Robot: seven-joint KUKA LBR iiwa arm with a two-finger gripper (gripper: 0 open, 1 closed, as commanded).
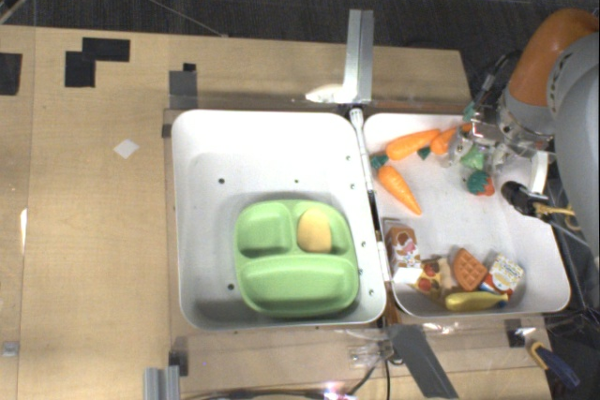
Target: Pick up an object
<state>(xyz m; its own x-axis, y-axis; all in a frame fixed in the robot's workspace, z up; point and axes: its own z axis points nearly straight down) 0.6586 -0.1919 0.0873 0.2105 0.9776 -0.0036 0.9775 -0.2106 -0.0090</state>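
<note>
Green tray (281,286), yellow, perhaps lemon-like, fruit (315,230), orange carrots (399,189).

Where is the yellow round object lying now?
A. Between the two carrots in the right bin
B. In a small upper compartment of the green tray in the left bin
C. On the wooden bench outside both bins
B: the yellow round object sits in the upper right compartment of the green tray, inside the left bin.

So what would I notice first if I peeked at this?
Probably the bright green tray in the left bin, with a yellow ball in one of its pockets. Next, two orange carrots at the top of the right bin, near the robot's gripper.
</note>
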